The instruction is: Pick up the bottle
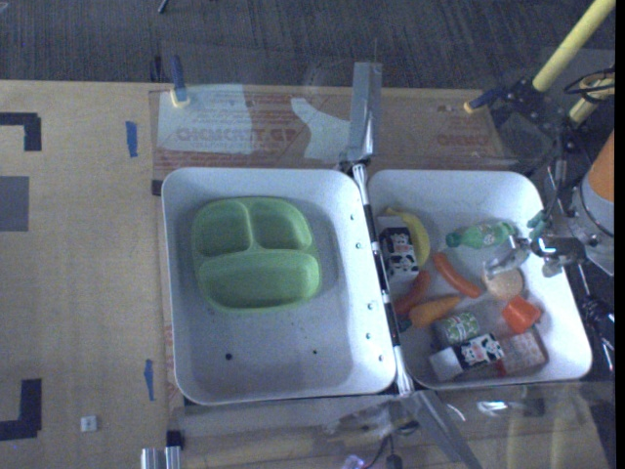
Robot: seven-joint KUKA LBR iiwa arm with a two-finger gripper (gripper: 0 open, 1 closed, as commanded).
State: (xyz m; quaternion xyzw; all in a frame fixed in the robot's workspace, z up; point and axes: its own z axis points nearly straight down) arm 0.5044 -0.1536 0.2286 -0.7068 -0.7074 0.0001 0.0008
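A single fixed camera is mounted above the surface [78, 262] and looks down at a slant. It stands far enough back to frame both white bins, the left bin [186, 360] and the right bin [566, 355], with dark floor [293, 18] along the top edge.
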